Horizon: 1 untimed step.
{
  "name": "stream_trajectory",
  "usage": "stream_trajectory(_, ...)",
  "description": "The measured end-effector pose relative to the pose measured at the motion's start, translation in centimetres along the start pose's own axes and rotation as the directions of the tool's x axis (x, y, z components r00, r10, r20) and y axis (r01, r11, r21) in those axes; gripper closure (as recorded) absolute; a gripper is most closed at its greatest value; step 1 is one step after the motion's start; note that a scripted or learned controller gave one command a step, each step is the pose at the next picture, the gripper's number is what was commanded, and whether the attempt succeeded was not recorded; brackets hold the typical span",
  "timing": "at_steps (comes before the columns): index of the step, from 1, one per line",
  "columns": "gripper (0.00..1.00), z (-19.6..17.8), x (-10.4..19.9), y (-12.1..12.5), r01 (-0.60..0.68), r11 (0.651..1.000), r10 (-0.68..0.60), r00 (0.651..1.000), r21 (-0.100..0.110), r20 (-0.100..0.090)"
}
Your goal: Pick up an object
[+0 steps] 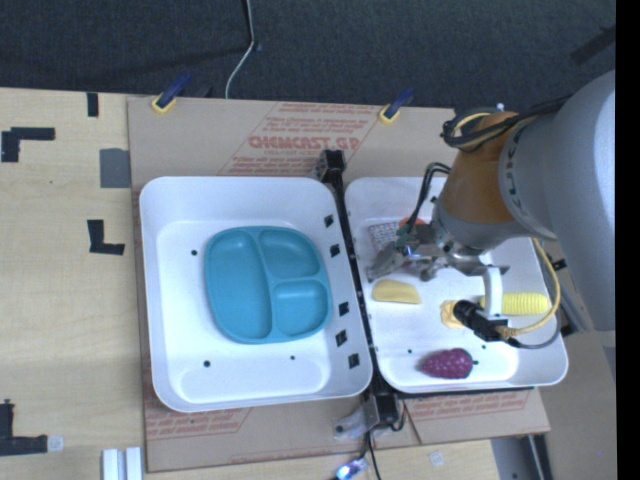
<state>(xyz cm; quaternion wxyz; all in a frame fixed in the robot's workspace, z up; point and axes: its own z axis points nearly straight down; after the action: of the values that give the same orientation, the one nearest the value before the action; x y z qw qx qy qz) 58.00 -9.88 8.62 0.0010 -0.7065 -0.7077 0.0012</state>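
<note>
In the right bin (540, 373) my gripper (400, 260) hangs low near the bin's left wall, just above a pale yellow wedge-shaped piece (397, 292). Nothing is visibly held in it. A purple bunch of grapes (447, 364) lies near the front wall. A yellow corn cob (526, 304) lies at the right, partly behind the arm's cables. The grey arm with its orange band (480, 183) covers the back right of this bin.
The left bin (170, 368) holds a blue divided plate (268, 283) in its middle. A black divider strip (345, 268) runs between the two bins. Both bins rest on a cardboard sheet (290, 138) on the wooden bench.
</note>
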Motion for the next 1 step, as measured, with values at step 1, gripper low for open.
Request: stream_trajectory(1,1.00,-1.16,0.07,0.01,0.001,1.000,-0.001,1.000,0.000,-0.001)
